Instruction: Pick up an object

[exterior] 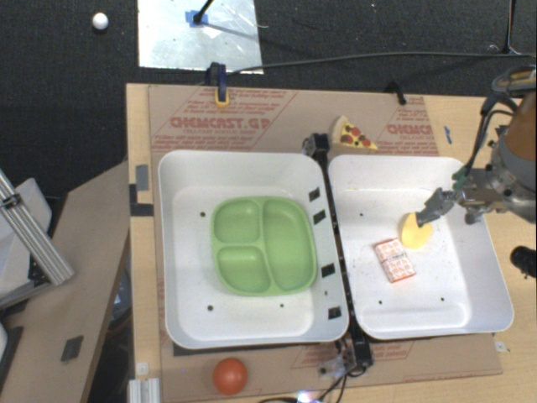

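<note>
Yellow object under the gripper in right bin.

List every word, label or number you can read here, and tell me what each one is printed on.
"CHEMCAST GP", in red on the brown board under the bins, left of centre.
"CHEMCAST", again in red on that board, partly readable at upper right beside the pizza slice toy.
The small red and white packet in the right bin has a pattern or print too small to read.
</note>
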`<state>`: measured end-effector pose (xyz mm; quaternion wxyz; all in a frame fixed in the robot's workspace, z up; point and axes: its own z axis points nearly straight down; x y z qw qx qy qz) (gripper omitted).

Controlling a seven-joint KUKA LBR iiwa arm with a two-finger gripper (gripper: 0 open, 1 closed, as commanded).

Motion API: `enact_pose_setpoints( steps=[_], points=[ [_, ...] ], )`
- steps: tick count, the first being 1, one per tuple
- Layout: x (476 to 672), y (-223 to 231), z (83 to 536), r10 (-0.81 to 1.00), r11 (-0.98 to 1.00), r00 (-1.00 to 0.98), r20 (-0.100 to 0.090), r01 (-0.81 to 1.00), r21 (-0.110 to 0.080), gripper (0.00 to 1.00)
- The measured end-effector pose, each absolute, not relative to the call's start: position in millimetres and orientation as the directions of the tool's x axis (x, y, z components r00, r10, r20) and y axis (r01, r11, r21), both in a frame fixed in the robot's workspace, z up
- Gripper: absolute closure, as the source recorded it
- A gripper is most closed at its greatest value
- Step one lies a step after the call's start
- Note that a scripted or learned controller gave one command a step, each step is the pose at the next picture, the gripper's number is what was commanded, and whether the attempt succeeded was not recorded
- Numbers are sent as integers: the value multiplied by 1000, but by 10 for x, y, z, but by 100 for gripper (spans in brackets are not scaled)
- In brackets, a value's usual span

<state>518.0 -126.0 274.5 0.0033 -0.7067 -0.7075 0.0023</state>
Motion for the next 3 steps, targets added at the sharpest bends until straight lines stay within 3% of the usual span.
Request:
enact_pose_setpoints(
  steps=[1, 3],
  points=[
    [5199, -1258, 2796, 1000, 4, -4, 0, 1000, 3, 0],
    [5273, -1197, 1943, 1000, 1, -1, 1, 1000, -2, 0]
  ],
)
